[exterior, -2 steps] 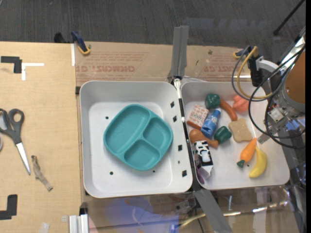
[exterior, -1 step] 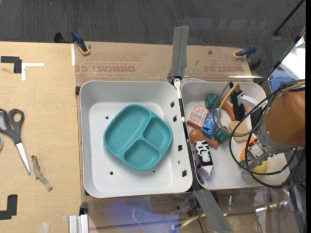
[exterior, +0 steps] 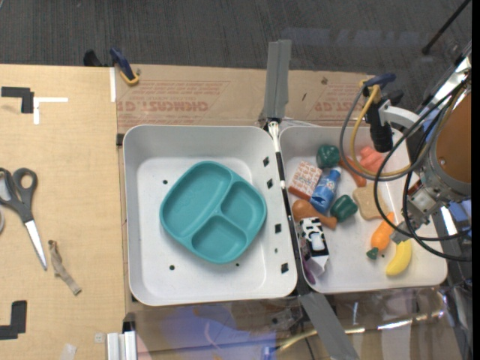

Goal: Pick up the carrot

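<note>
The small orange plastic carrot with a green top (exterior: pixel 380 238) lies in the right white bin (exterior: pixel 352 276), near its front right corner, just beside the yellow toy banana (exterior: pixel 398 259). Its long axis runs at a slant, green end toward the front edge. The grey arm (exterior: pixel 442 171) hangs over the bin's right edge, so the carrot lies just to the left of it. The state of the jaws I cannot tell.

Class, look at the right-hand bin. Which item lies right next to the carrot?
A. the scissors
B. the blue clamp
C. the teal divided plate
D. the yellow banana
D. The carrot lies in the right bin with the yellow banana just below and beside it, while the teal divided plate sits in the left bin.
</note>
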